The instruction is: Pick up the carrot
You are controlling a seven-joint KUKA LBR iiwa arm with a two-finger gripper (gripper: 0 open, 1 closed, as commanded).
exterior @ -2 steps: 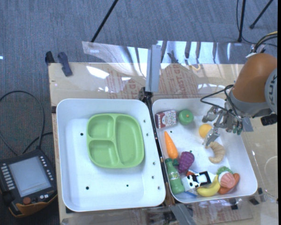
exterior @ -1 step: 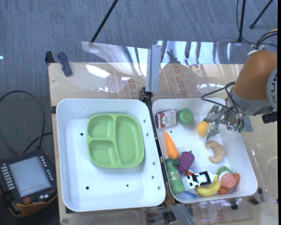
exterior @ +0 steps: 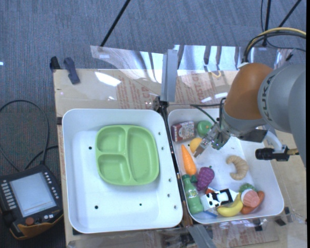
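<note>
- Orange carrot (exterior: 188, 160) is what I'm after; it's lying in the right bin (exterior: 266, 180) near the bin's left wall, tip pointing toward roughly 11 o'clock.
- My gripper (exterior: 208, 143) sits just off the carrot at about 2 o'clock from it, fingers apart with nothing between them as far as I can see.
- Yellow lemon-looking thing (exterior: 196, 144) is right by the fingertips, and a green apple (exterior: 204, 127) sits at 12 o'clock from that.
- Little red carton (exterior: 183, 131) is at 12 o'clock from the carrot, up in the bin's back-left corner.
- Purple grapes (exterior: 205, 177) are just beside the carrot at 5 o'clock; a green bottle-shaped thing (exterior: 192, 194) lies at 6.
- Croissant (exterior: 237, 166) is over at 3 o'clock, well apart from the carrot.
- Banana (exterior: 230, 207) sits down at the front edge.
- Left bin (exterior: 82, 190) holds a green divided plate (exterior: 128, 154).
</note>
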